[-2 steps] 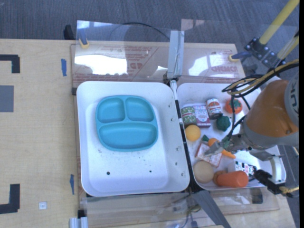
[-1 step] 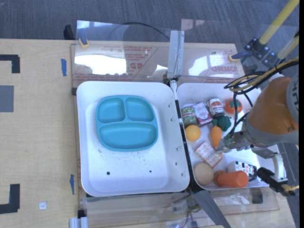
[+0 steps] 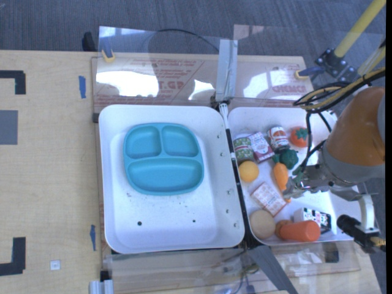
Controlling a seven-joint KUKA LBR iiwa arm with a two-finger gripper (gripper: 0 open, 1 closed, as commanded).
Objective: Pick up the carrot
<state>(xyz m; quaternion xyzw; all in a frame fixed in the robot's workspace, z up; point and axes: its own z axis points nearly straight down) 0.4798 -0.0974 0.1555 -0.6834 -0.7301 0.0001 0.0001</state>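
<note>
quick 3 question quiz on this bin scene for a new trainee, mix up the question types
1. True or false: the carrot lies in the same bin as the blue divided plate.
2. Multiple choice: what lies just left of the carrot? A) a yellow round fruit B) a blue plate C) a green can
3. Short answer: on which side of the carrot is the gripper?

Key
1. False. The carrot is in the right bin; the plate is in the left bin.
2. A, the yellow fruit.
3. Its right, close beside it.
</note>
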